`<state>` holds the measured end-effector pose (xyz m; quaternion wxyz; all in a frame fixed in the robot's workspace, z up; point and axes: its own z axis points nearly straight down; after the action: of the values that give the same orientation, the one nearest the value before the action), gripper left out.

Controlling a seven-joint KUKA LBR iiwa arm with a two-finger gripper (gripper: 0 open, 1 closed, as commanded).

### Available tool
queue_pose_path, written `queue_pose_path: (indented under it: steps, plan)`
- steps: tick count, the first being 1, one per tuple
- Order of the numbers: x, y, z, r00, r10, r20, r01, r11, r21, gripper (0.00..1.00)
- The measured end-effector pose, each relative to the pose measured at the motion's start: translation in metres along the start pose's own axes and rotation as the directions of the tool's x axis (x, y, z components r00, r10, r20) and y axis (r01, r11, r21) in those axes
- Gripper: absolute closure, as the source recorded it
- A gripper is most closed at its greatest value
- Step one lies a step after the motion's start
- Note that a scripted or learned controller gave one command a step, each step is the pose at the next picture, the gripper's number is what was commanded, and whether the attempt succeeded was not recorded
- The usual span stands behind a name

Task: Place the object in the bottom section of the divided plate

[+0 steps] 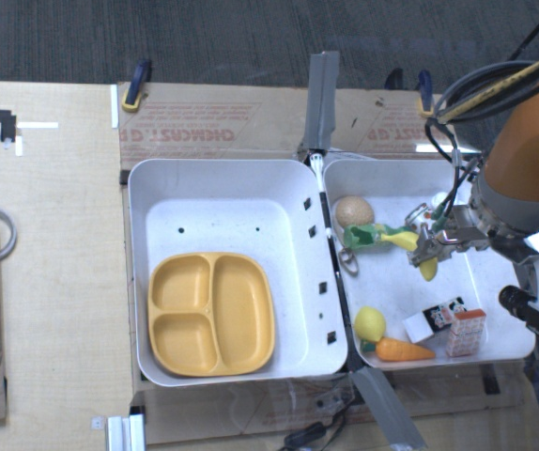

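Over the right bin (495,341), the tool (428,249) grips a yellow object (427,269) between its fingers.

Arm: grey, enters from the right, orange band (530,148) above the wrist.
Wrist: angled down and to the left, black cables looping over it.
Pincer (428,248): low, pointing downward; a yellow item sits at its tip.

Orange band on grey arm (523,158); black and yellow cables; metallic claw (429,242).
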<state>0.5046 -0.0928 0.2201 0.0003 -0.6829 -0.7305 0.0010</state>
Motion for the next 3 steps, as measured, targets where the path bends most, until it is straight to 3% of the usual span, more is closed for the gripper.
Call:
queue_pose_path:
  steps: [1, 2, 3]
  plan:
    - [0.083, -0.017, 0.031, 0.978, -0.209, -0.001, 0.209, 0.978, 0.003, 1.00]
    - [0.167, 0.028, 0.031, 0.997, -0.078, 0.002, 0.078, 0.997, 0.003, 1.00]
    - [0.188, 0.017, 0.030, 0.997, -0.078, 0.000, 0.078, 0.997, 0.004, 1.00]
